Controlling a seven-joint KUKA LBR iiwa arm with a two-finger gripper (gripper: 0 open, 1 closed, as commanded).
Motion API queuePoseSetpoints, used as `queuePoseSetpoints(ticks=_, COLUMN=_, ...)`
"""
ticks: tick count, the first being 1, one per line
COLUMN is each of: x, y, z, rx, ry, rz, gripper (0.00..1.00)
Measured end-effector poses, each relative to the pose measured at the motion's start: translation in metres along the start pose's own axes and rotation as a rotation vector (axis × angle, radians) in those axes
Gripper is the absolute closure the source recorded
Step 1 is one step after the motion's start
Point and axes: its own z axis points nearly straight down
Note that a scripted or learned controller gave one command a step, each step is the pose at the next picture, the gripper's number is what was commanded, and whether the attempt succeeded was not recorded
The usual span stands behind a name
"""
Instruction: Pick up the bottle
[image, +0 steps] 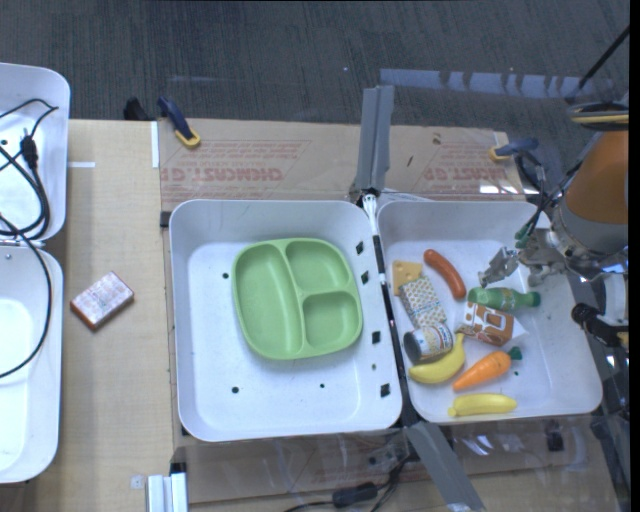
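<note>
Inspecting your progress, you find the green bottle (503, 297) lying unlifted in the right bin (580, 385), the pincer (503, 266) poised just above it, open and holding nothing.

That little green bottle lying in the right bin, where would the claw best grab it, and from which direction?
Probably around the middle of the small green plastic bottle, coming straight down from above. It lies on its side, long axis running left to right, so the claw should close across its narrow width. An orange-and-white carton crowds its near side, leaving little room there.
</note>
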Motion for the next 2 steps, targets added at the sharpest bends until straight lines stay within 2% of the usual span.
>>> queuePoseSetpoints(ticks=1, x=0.0005, y=-0.0012, z=0.0059, rx=-0.003, ry=0.0, rz=-0.021, gripper=0.0)
queuePoseSetpoints(ticks=2, x=-0.0018, y=-0.0013, z=-0.0036, rx=-0.005, ry=-0.005, rz=-0.019, gripper=1.0)
